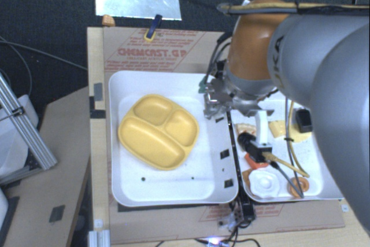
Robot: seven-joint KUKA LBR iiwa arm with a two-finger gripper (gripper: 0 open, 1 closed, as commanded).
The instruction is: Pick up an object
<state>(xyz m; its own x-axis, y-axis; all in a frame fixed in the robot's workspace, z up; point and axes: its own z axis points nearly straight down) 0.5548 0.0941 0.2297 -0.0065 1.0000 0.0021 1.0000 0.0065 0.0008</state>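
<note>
**Claw poised over the wall between the bins, nothing seen to be held**

The claw is seen low over the near-side wall that parts the left bin from the right bin, carried there by the arm, which is reached in from the right. Whether it is released or clenched cannot be told, since its tip is blurred and overhung by the wrist; no thing is seen in it.

A yellow divided plate is laid flat and alone in the left bin, near the claw but apart from it. It is judged the likelier thing to be picked, as its raised rim is offered towards the claw. In the right bin a white round lid, an orange piece and a pale yellow slab are crowded close together, which is judged to make a clean grasp harder there.

Much of the right bin is hidden under the arm, so what lies at its far side cannot be made out. The small dark marks on the left bin's floor are too small to be named
</note>
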